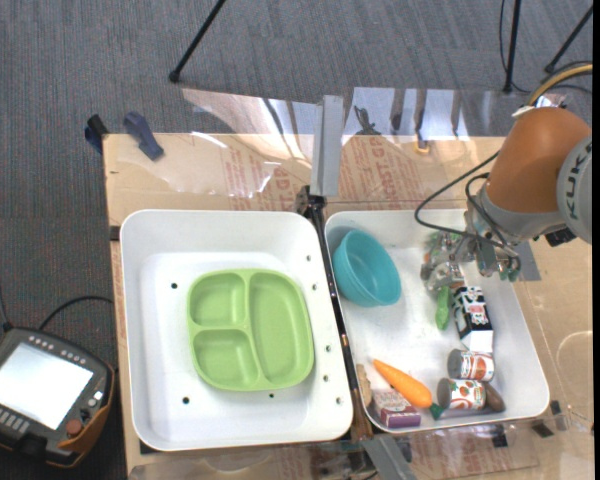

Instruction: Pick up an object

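Note:
The right bin [412, 330] holds several small items. A teal bowl [366, 266] lies tipped at its back left. Along the right side a slim green vegetable [442, 309] sits beside a black-and-white carton [472, 317]. Nearer the front are two cans [470, 365] [464, 395], an orange carrot [402, 382] and a small purple-and-white box [392, 408]. My gripper [444, 266] hangs low over the back right of this bin, just above the top end of the green vegetable and the carton. Nothing shows clearly in its grasp.
The left bin [142, 268] carries a light green divided plate [250, 328]. A metal divider post [328, 153] stands between the bins at the back. The arm's orange band [535, 163] and cables hang over the right bin's far corner. A control pendant [40, 393] lies on the floor at the left.

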{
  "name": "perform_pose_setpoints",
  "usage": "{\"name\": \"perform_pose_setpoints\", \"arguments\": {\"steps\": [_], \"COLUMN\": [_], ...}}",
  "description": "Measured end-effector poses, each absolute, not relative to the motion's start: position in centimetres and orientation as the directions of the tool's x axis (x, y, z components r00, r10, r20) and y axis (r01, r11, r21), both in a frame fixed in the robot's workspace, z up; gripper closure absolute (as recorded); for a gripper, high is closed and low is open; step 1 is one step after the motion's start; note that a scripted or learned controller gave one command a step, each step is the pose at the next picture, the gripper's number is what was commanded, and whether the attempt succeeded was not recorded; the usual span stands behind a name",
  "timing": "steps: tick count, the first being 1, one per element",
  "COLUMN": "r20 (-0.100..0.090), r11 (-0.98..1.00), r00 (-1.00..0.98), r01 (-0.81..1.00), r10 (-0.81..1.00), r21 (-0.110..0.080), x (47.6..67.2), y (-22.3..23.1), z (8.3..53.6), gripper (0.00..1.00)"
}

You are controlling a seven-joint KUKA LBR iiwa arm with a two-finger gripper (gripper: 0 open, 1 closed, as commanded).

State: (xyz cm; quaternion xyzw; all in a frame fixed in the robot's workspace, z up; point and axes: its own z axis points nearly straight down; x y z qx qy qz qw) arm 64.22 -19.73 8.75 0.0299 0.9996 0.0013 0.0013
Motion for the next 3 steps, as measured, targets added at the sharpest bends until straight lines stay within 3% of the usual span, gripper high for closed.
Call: {"name": "perform_pose_setpoints", "arguments": {"steps": [1, 2, 3], "r20": [-0.002, 0.003, 0.005], "r11": [0.968, 0.886, 0.635], "r00": [-0.968, -0.886, -0.635], "r01": [0.251, 0.463, 0.772], "r10": [0.251, 0.463, 0.772], "r21": [0.002, 0.000, -0.002], "x": [64.3, 53.7, 47.5], "y": [-14.3, -15.7, -13.8], "z": [8.9, 8.7, 8.6], "gripper": [1.00, 1.00, 1.00]}}
